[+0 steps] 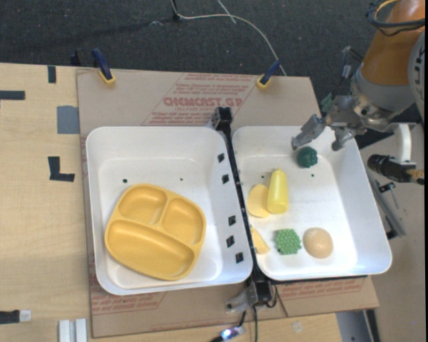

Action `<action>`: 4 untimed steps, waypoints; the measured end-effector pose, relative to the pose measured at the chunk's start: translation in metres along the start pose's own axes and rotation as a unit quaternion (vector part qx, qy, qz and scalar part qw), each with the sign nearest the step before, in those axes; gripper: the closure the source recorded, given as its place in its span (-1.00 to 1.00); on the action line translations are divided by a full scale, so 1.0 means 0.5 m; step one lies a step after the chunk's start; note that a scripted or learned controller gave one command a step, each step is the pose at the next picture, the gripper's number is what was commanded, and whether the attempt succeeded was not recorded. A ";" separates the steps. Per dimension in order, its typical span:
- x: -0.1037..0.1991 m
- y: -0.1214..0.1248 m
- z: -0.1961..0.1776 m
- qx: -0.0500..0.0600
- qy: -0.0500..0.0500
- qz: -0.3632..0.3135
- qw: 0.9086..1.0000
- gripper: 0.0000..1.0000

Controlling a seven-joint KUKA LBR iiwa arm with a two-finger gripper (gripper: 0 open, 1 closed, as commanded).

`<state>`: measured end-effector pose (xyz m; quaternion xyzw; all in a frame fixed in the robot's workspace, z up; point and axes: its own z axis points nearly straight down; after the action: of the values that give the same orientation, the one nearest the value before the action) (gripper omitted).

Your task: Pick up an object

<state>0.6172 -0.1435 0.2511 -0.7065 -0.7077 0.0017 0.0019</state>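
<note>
Objects for picking lie in the right white plastic bin (371, 212): a small dark green ball (307, 157) near the far wall, a yellow plastic bottle-shaped piece (277, 191) lying against a pale yellow round disc (257, 201), a bumpy green plastic cluster (287, 241), a beige egg-shaped item (317, 242), and a small yellow-orange wedge (259, 241) close to the divider between the bins. The gripper (322, 139) hangs over the far part of this bin with its two grey fingers spread wide apart, one finger (305, 135) reaching toward the left and the other (342, 137) toward the right. Nothing sits between them. The dark green ball lies just below the left fingertip, very near it; whether they touch cannot be told from this angle. The arm (389, 63) comes in from the right, its orange band high above the wrist, the wrist tilted down and leftward into the bin.

The left white plastic bin (100, 148) holds a yellow three-compartment plastic plate (155, 231) in its near half. Both bins rest on a brown cardboard sheet (192, 98) clamped to the wooden tabletop (21, 212).
</note>
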 end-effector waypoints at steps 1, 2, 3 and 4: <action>-0.001 0.002 0.135 0.003 0.000 0.000 1.000 -1.00; 0.000 0.007 0.229 0.002 0.000 0.000 1.000 -1.00; 0.002 0.006 0.339 0.000 -0.001 0.000 1.000 -1.00; 0.002 0.008 0.316 0.000 -0.001 -0.001 1.000 1.00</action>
<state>0.6203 -0.1425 0.0929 -0.7060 -0.7082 0.0021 0.0011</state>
